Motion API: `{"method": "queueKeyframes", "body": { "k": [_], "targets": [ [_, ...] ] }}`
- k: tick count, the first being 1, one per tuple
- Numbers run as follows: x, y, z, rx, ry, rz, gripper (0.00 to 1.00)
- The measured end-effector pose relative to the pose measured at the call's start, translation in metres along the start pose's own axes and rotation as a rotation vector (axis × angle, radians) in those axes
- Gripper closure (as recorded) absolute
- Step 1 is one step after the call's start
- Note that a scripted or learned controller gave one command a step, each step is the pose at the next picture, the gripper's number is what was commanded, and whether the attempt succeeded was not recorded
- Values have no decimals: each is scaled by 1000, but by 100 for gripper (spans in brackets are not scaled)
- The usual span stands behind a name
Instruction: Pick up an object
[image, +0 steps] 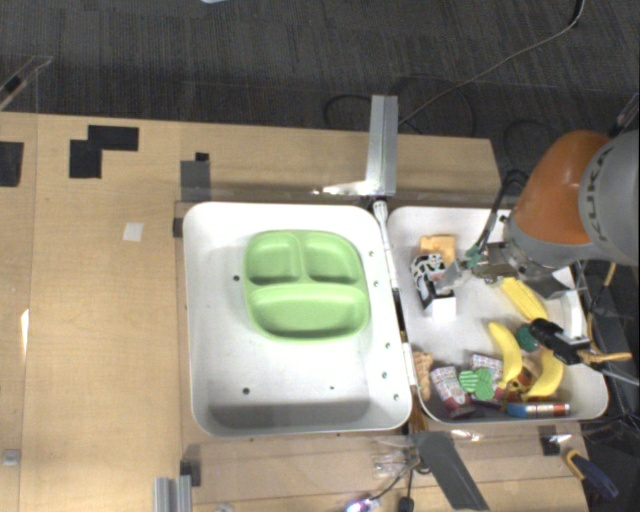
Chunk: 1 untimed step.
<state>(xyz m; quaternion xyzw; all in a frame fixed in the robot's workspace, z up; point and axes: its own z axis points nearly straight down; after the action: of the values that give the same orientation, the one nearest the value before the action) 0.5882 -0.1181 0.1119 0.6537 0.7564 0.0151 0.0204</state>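
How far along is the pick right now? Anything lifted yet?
Done: the arm has reached into the right bin, and the gripper sits low at a small black-and-white object beside an orange block. In hand: nothing visibly lifted; I cannot tell whether it has a grasp. Left: securing and raising an object. The bananas lie untouched, and the green tray sits in the left bin.

Matt green plastic tray (305, 283), wooden bench (90, 330)

Green tray (304, 284) in a white bin (215, 330); yellow bananas (508, 350), a black-and-white spotted toy (428, 266).
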Motion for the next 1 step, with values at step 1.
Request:
{"method": "queueKeyframes", "body": {
  "k": [1],
  "targets": [
    [13, 53, 4, 4, -3, 12, 0]
  ]
}}
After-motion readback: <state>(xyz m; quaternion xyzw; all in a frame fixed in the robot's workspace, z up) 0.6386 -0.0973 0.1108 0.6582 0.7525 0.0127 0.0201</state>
